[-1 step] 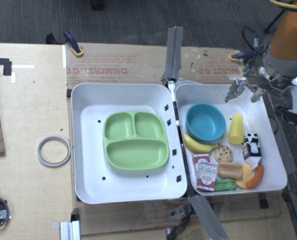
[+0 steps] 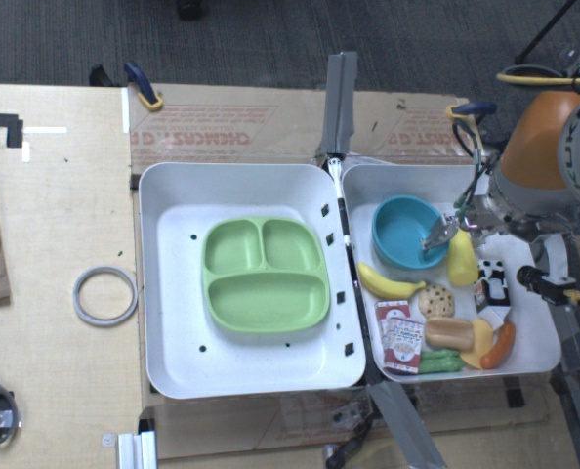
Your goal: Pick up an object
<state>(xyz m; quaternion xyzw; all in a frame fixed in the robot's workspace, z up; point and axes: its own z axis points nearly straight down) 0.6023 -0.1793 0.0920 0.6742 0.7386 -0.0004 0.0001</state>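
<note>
Bins first: two shallow white plastic ones with rounded corners sit side by side on the table (image 2: 56, 223), which looks like pale wood. Everything else is easiest to place off the right bin (image 2: 539, 345). To its left, the left bin (image 2: 163, 262) has just a matte pale green divided plate (image 2: 266, 274), a rounded square with three compartments.

Inside the right bin, a round blue bowl (image 2: 405, 233) with a smooth glossy look sits toward the far left corner. The hand (image 2: 440, 237) reaches over the bowl's right rim, metal fingertips pointing down into it. Whether the fingers are open or shut can't be told from this angle, and nothing is visibly between them. Right next to the hand is a smooth yellow pear-shaped toy (image 2: 462, 259), just beside the bowl.

Nearer the front of the right bin: a curved yellow banana (image 2: 388, 281) just under the bowl, a bumpy tan cookie (image 2: 435, 302), a flat red-and-white packet (image 2: 400, 338), a glossy tan bread-roll shape (image 2: 448, 333), something green and ridged (image 2: 440, 362), and an orange-red sausage-like piece (image 2: 499, 346). A small black-and-white printed card (image 2: 492, 283) lies by the pear.

Well left of both bins, a grey ring (image 2: 104, 294) lies flat on the table.
</note>
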